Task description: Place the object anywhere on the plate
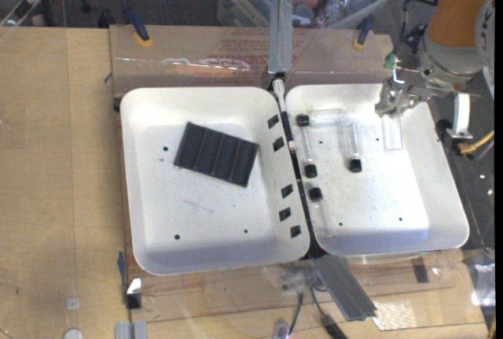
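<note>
From above and at a slant, the two white bins sit side by side in the middle of the frame. The left bin [141, 172] holds a dark, ribbed, flat slab [216, 154], which I take to be the plate; it lies tilted in the bin's upper middle.

The right bin [424, 204] holds several clear tubes with black caps. One tube [350, 139] lies near the bin's centre, its cap towards the bottom of the frame. Another tube [322, 117] lies crosswise above it.

The gripper [391, 105] hangs over the upper right part of the right bin, well apart from the plate. A clear piece [393, 134] sits just below it, but the blur and glare stop me telling whether it is held or lying on the bin floor. I cannot tell whether the jaws are spread or closed either.

These tubes look light, stiff and smooth, so they probably roll and slip easily. I'd pinch one across the middle of its barrel. The black cap end would be easier to see and might give a surer hold.
</note>
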Controlling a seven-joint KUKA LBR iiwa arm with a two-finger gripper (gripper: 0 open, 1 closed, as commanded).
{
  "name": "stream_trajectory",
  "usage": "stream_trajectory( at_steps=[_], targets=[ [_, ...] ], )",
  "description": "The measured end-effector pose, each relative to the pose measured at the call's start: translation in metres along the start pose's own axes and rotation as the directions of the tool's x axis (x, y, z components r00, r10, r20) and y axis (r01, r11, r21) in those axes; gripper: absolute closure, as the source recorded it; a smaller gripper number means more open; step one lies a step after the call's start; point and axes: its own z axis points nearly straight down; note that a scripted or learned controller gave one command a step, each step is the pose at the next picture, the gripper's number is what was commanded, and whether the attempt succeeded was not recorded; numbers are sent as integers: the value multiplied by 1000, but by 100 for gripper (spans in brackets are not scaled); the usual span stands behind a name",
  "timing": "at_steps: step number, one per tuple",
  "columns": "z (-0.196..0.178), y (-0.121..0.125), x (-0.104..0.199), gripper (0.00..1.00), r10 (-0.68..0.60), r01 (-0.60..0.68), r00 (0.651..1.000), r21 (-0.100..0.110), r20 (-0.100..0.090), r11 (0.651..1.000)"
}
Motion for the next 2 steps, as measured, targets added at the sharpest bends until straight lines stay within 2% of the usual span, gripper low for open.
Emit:
stream_trajectory(
  at_steps=[1,2],
  targets=[
    [-51,-10,-24,100,235,-235,972,-1,-1,972],
    [-124,-16,-48,100,594,-594,805,0,-1,805]
  ],
)
